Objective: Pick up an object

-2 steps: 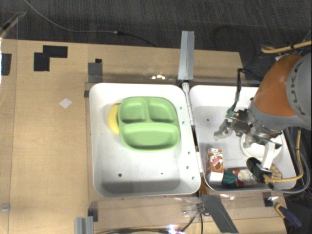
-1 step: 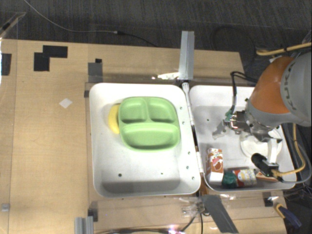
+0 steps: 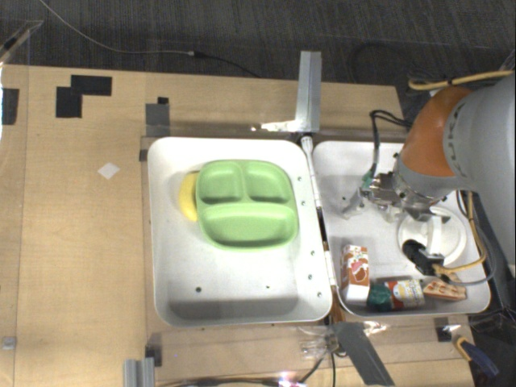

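White bins are noted side by side on a wooden desk (image 3: 81, 240), the left bin (image 3: 234, 297) and the right bin (image 3: 339, 164) meeting along a shared middle rim. A grey arm (image 3: 484, 135) with an orange band (image 3: 427, 143) is seen reaching in from the right over the right bin. Its hand (image 3: 360, 196) is recorded in the upper middle of that bin, above bare white floor; whether it is wide or narrow cannot be told from this angle, and nothing is seen held in it. Four loose items and one plate are counted. A green plate (image 3: 244, 202) with three compartments is found in the upper half of the left bin, and a yellow item (image 3: 187, 197) is partly hidden under the plate's left edge. In the right bin, a small red and white carton (image 3: 355, 266) is seen near the left wall, well apart from the hand. A bottle (image 3: 395, 294) with a dark green cap is laid on its side along the near wall, just beside the carton. A brown item (image 3: 445, 290), too small to name, is lying just to the right of the bottle. A metal post (image 3: 310, 91) is fixed at the far end of the shared rim.
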You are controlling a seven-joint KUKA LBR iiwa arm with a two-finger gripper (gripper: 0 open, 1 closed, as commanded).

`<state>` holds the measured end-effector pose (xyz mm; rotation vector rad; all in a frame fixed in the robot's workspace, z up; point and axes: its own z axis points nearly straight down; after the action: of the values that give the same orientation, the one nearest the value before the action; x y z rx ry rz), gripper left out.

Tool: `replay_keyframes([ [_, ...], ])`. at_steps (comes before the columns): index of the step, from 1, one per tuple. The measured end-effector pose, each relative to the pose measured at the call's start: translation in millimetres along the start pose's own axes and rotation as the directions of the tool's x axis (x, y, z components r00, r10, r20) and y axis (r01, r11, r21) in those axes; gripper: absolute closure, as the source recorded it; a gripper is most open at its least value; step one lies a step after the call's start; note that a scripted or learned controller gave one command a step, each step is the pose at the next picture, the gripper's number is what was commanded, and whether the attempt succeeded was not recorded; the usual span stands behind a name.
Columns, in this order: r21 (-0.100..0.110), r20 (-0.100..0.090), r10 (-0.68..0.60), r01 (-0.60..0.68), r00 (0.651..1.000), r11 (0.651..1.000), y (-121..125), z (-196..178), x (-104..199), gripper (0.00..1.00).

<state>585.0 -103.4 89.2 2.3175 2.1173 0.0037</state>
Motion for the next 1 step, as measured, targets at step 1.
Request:
replay_keyframes([
  [1, -0.002, 0.001, -0.255, 0.255, 0.967, 0.967, 22.9, -37.0, 23.5, 0.00],
])
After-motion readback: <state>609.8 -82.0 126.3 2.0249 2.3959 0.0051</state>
